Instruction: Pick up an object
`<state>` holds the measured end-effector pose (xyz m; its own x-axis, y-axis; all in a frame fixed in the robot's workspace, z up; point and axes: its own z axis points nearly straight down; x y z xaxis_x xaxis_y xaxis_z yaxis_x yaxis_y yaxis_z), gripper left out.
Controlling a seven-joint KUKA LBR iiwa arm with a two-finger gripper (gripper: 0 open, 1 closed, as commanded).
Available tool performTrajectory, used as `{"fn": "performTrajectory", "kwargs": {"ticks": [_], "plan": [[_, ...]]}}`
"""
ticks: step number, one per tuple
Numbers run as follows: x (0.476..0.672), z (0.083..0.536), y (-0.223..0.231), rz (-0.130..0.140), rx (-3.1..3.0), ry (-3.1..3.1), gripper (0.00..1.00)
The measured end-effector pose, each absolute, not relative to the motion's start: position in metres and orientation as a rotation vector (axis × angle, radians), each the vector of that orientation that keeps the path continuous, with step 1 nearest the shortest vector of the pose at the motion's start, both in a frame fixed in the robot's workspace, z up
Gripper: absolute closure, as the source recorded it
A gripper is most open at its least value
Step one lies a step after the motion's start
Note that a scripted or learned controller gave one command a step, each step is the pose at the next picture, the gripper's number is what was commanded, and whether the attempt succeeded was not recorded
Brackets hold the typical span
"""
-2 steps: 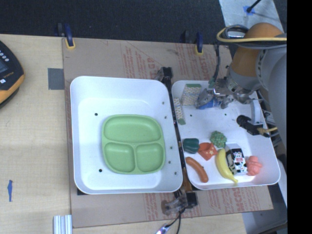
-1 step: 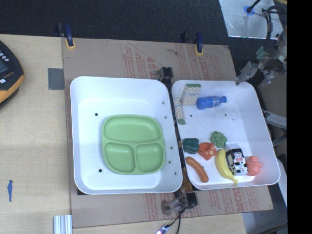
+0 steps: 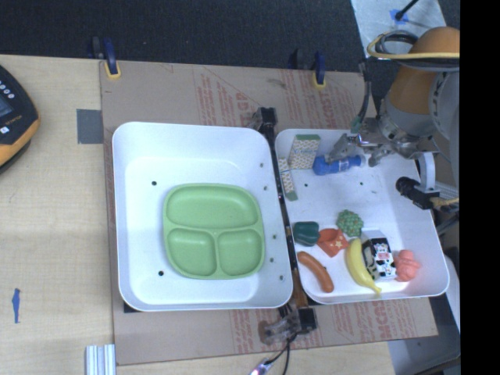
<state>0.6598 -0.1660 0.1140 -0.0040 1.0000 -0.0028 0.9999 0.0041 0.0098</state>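
Note:
My gripper [image 3: 349, 148] hangs low over the back of the right bin [image 3: 406, 201], at the end of the grey arm with its orange band [image 3: 426, 53]. Right under it, and seeming to touch it, lies a blue object [image 3: 334, 165] on the bin floor. Toward the front of the same bin are a yellow banana [image 3: 358, 264], a brown sausage [image 3: 315, 272], a green pepper [image 3: 305, 231], a red piece [image 3: 332, 241], a broccoli floret [image 3: 350, 223], a black-and-white item [image 3: 380, 259] and a pink object [image 3: 406, 265].
The left bin [image 3: 141, 209] holds a green divided plate [image 3: 212, 230]. A small green-and-white box [image 3: 304, 151] and a pale strip [image 3: 287, 181] lie by the right bin's left wall. A yellow-and-black device [image 3: 12, 123] sits at the bench's far left.

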Motion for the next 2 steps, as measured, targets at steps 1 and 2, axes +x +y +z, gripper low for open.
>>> {"fn": "performTrajectory", "kwargs": {"ticks": [1,2], "plan": [[0.628,0.227,-0.213,-0.002,2.217,2.224,0.0],[0.616,0.091,-0.153,-0.005,2.217,2.229,0.0]]}}
